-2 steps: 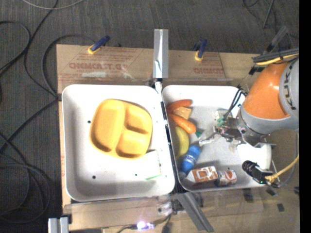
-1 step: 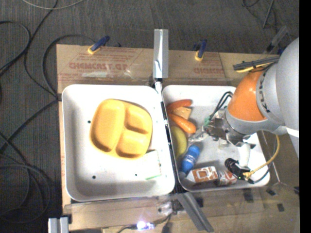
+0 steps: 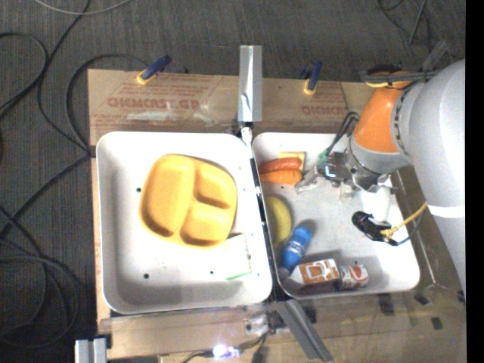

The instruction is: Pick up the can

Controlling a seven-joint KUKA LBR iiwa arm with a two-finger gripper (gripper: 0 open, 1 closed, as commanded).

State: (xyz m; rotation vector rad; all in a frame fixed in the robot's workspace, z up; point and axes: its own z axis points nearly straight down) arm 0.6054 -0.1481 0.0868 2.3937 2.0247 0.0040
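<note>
The can [image 3: 355, 276] is small, red and silver, and lies on its side at the front of the right bin [image 3: 404, 267], touching the right end of an orange carton [image 3: 318, 272]. My gripper [image 3: 319, 175] hangs over the back middle of that bin, just right of an orange sausage-like item [image 3: 278, 172]. It is well behind the can and apart from it. The grey wrist with its orange band [image 3: 376, 127] reaches in from the right.
A yellow banana-like piece [image 3: 280, 215] and a blue bottle [image 3: 296, 246] lie along the right bin's left wall. A black plug on a yellow cable [image 3: 368, 223] hangs above the bin floor. The left bin [image 3: 121, 278] holds a yellow divided tray [image 3: 190, 200].
</note>
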